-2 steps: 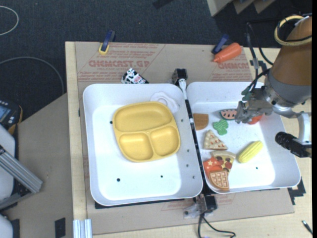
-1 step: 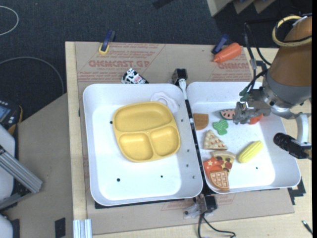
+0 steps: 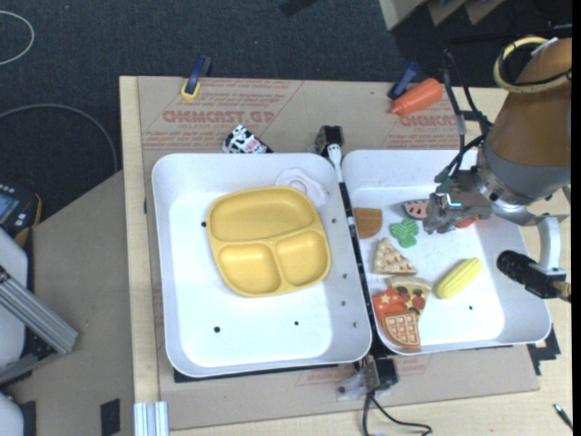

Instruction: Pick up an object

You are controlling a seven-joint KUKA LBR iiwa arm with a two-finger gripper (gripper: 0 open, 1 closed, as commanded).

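Dark two-finger gripper (image 3: 442, 214) low in right white bin (image 3: 517, 330) near watermelon-slice toy (image 3: 417, 209); jaw state can't tell; nothing visibly lifted

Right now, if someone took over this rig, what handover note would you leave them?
Gripper: low in the right bin, over its upper middle; no object seen held.
Toy food in the right bin: watermelon slice beside the gripper, green piece, brown cookie, pizza wedge, corn cob, waffle.
Left bin: yellow divided plate.
Done: nothing lifted.
Left: grasp and raise one object.
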